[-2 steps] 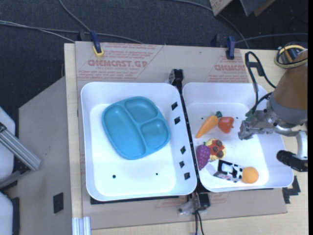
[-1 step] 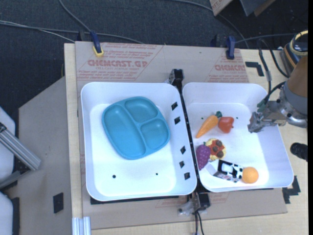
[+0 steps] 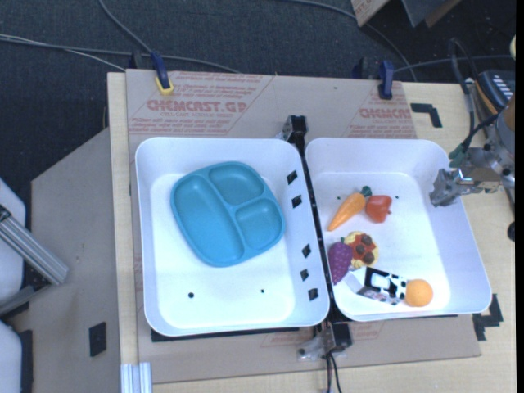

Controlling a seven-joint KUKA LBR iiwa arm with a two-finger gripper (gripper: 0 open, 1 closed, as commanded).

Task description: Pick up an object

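The right bin (image 3: 458,244) holds several toys. An orange carrot (image 3: 347,209) lies beside a red tomato-like piece (image 3: 378,209). Below them sit a small yellow and red piece (image 3: 360,244) and a purple bunch of grapes (image 3: 340,259). A black-and-white block (image 3: 383,285) and an orange ball (image 3: 418,292) rest near the front wall. My gripper (image 3: 446,188) hangs over the bin's right side near the far corner, apart from every toy and to the right of the tomato piece.
A blue divided plate (image 3: 228,212) lies in the left bin (image 3: 164,293). Black clips line the divider between the bins (image 3: 301,219). Cables and the arm's wrist (image 3: 491,166) crowd the right edge of the bench.
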